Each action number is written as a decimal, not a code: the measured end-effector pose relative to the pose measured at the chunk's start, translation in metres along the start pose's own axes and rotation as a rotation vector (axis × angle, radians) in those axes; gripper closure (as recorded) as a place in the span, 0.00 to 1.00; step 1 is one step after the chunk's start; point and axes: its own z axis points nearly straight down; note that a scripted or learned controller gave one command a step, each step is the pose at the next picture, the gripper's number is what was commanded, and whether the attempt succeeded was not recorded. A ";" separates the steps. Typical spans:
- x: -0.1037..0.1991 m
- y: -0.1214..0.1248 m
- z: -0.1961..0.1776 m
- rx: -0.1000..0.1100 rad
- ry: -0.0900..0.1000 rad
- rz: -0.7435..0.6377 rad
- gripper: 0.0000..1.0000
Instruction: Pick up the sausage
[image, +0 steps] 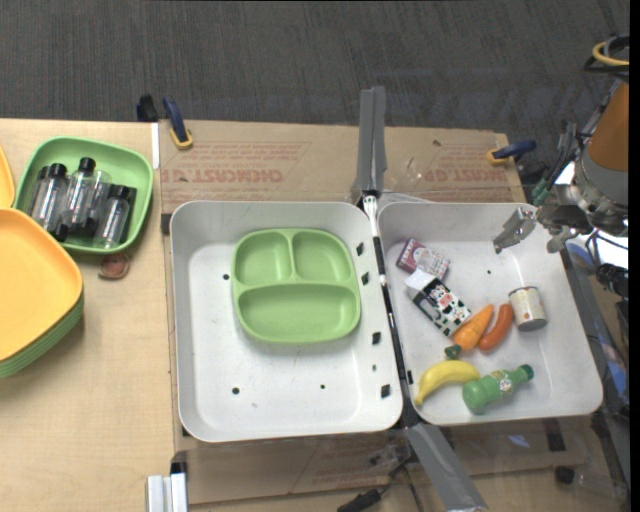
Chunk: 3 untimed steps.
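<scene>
Orange-red sausage (496, 328) in right bin (575, 395), "CHEMCUTZ" readable on cardboard (262, 172), hand (516, 231) state unclear.

dark grey carpet (300, 50) behind bench (100, 400)

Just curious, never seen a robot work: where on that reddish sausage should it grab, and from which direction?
Probably the sausage's middle, coming straight down, fingers across its narrow width. It lies tilted, touching the carrot on one side, with the can near the other, so the fit looks tight.
</scene>
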 end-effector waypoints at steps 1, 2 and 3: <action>-0.031 -0.088 0.001 0.000 0.000 0.054 0.00; -0.008 -0.115 0.108 -0.002 0.001 -0.350 0.00; -0.008 -0.115 0.108 -0.002 0.001 -0.350 0.00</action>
